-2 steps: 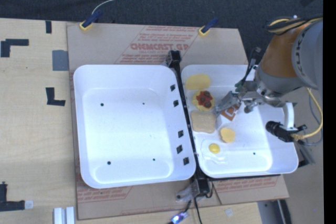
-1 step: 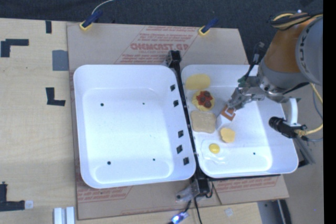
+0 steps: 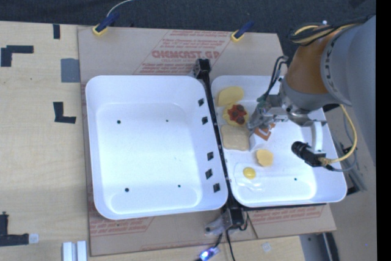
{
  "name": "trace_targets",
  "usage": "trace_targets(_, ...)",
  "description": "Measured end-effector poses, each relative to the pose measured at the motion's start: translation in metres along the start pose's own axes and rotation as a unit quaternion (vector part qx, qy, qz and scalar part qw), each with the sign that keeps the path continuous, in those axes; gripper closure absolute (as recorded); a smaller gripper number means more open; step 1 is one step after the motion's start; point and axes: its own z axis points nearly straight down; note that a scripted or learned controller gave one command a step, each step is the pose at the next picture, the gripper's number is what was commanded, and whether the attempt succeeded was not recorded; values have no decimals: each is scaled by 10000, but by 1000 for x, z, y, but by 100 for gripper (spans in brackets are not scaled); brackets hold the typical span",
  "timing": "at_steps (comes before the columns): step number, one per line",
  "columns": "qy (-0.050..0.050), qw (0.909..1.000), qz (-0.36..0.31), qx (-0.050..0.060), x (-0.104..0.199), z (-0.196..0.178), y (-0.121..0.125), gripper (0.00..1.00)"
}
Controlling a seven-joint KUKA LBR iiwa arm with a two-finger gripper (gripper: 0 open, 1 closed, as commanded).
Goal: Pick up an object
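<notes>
We see a small orange piece (image 3: 263, 134) lying in the right bin (image 3: 305, 189) just under the gripper (image 3: 259, 121), whose grip we cannot tell, with a red item (image 3: 236, 113), tan slab (image 3: 236, 138) and yellow pieces (image 3: 264, 158) nearby.

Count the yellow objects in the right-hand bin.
3: a pale disc at the far end, a round piece mid-bin, a small ball nearer. The arm may hide more.
</notes>
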Motion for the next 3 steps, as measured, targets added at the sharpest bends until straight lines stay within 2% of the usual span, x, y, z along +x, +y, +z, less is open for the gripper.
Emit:
trace_targets(1,-3,10000,-6,7,6,5,-27,100)
trace_targets(2,33,9999,5,131,17,-26,-104,100)
trace_targets(3,22,10000,-33,70,33,-3,21,100)
